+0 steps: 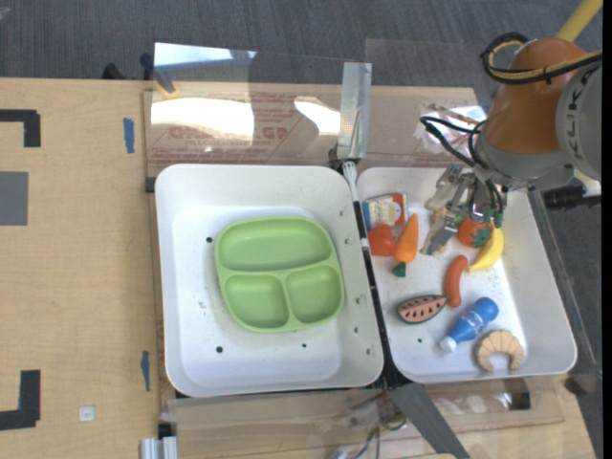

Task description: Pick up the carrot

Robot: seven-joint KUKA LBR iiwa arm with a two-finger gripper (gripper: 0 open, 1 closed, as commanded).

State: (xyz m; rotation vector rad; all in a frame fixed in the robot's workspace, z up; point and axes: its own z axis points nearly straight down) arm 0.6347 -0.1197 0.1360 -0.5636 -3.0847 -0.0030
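Left bin (182, 256): well to the gripper's left, white and shallow; holds a green three-compartment plate (279, 273) lying flat near its middle

Right bin (545, 304): white and shallow, directly under the gripper; contents listed from the left:
- small carton (384, 207), left of the gripper, against the bin's left wall
- red-orange tomato-like piece (381, 241), just below the carton
- carrot (407, 242), orange with a green stub at its lower end, lying just left of the gripper's fingers and apart from them, touching the red-orange piece
- watermelon slice (422, 307), below the gripper, near the bin's middle
- sausage (455, 279), orange-red, tilted, below the fingers
- blue bottle (469, 322), on its side, farther below
- croissant (501, 349), lowest item, near the front wall
- banana (490, 249), yellow, just below and right of the fingers

Gripper (459, 213): over the right bin's upper part, fingers spread apart, carrying nothing; a small red-and-green item (474, 229) lies right beside the fingertips
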